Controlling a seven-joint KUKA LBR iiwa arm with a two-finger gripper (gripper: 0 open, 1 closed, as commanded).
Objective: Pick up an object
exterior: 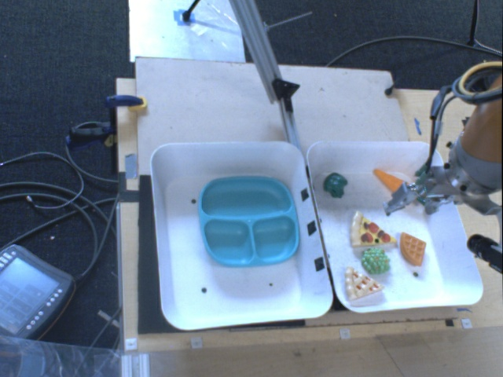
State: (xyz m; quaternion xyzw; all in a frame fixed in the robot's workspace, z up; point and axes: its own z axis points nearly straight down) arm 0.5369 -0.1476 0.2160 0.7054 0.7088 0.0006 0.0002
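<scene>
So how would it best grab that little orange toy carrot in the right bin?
Probably from straight above, closing the claw across the small orange toy carrot at its thicker middle. It lies flat on the white right-hand bin, long and tapered, so squeezing its narrow width should hold better than pinching the pointed tip.

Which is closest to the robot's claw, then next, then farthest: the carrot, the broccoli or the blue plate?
From the gripper:
1. Carrot, right beside it in the right bin.
2. Broccoli, further left, same bin.
3. Blue plate, over in the left bin.
</scene>
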